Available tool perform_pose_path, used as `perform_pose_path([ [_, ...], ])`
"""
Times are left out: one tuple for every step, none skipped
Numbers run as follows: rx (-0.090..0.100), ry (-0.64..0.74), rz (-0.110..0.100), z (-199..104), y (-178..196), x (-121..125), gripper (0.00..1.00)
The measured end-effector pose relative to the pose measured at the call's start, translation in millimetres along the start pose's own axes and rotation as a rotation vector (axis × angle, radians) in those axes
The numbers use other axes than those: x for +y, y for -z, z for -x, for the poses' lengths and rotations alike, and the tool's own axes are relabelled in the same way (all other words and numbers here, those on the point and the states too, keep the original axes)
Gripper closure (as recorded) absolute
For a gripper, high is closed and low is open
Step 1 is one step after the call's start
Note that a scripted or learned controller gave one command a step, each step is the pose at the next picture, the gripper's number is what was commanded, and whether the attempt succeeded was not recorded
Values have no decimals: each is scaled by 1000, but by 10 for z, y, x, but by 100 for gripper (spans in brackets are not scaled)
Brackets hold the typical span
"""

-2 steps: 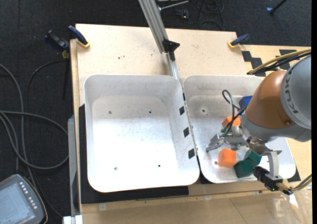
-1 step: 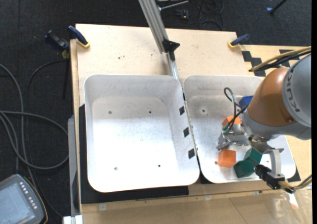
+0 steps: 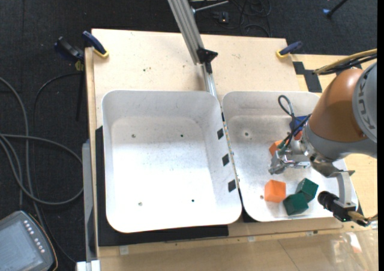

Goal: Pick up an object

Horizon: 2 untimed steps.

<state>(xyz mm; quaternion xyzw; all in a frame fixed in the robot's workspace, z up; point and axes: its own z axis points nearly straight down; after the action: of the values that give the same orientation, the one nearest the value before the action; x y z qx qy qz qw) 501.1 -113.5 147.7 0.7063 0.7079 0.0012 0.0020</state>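
Overhead, a slanted view looks down on a pale wooden bench (image 3: 162, 54) carrying two shallow white bins side by side. The left bin (image 3: 114, 144) has a speckled white floor. The right bin (image 3: 252, 117) holds a small group of objects near its front right corner.

From the right, the grey arm with its orange band (image 3: 336, 108) reaches over the right bin. Its gripper (image 3: 281, 160) hangs low inside that bin, pointing toward the bin's middle. I cannot tell whether it is wide, narrow or closed on anything, because the metal parts blur together with a small orange object (image 3: 274, 147) right against them.

Just in front of the gripper, an orange cube (image 3: 275, 191) rests on the bin floor, apart from the gripper. Beside it to the right lie two dark green blocks (image 3: 302, 196), touching each other, one slightly behind the other. A dark loop-shaped object (image 3: 284, 106) lies toward the back of the right bin, near the arm.

A silver metal rail (image 3: 183, 15) slants from the top of the view down to the gap between the bins. Blue and yellow clamps (image 3: 95, 43) grip the bench's far corners.
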Motion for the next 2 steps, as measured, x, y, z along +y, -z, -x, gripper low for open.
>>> perform_pose_path([
  [-1,0,1,60,443,40,100],
  [0,1,2,13,939,-22,100],
])
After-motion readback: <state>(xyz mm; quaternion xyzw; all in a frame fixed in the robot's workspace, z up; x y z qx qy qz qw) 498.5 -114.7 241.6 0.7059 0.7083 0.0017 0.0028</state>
